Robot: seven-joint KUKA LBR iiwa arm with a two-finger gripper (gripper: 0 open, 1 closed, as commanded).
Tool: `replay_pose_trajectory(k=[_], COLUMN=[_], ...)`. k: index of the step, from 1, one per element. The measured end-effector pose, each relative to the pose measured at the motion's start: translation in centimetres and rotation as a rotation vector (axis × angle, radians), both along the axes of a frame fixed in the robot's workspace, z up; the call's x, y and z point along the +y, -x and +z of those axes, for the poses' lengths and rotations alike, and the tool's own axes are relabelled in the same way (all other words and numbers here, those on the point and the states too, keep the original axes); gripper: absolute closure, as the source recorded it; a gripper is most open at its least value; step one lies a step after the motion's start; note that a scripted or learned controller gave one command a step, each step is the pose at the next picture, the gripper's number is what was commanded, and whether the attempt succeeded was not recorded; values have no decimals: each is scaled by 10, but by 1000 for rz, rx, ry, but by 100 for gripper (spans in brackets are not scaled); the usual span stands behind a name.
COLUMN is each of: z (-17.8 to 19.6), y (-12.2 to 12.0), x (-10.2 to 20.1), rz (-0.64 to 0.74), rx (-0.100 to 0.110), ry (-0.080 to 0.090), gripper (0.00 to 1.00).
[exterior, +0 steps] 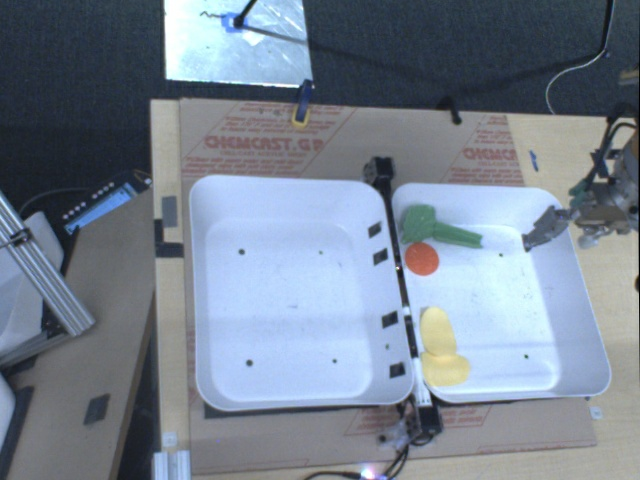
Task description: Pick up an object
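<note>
My fingers (541,230) hang at the right bin's (560,373) far right rim; I cannot tell their state. Nothing is picked yet: broccoli (432,228), orange disc (422,258), and yellow pieces (440,348) lie along its left wall.

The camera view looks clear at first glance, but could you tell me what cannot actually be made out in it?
- Gripper, camera view: small and dark over the right bin's rim; its finger state is unreadable.
- Arm: cut off by the right edge.
- Yellow objects: two pieces or one, touching; too small to tell.
- Green object and orange disc: whether they touch is unclear.
</note>
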State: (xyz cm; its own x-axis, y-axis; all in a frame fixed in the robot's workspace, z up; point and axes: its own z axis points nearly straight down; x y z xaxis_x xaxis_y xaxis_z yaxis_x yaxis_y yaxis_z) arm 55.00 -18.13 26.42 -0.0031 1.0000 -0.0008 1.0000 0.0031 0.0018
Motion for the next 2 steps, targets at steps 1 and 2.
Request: replay_pose_trajectory(k=[1,2], z=[11,112], y=[-1,-54], x=[0,80], rz=[4,10], rx=[-3,-14], ry=[1,1], gripper=[100,100])
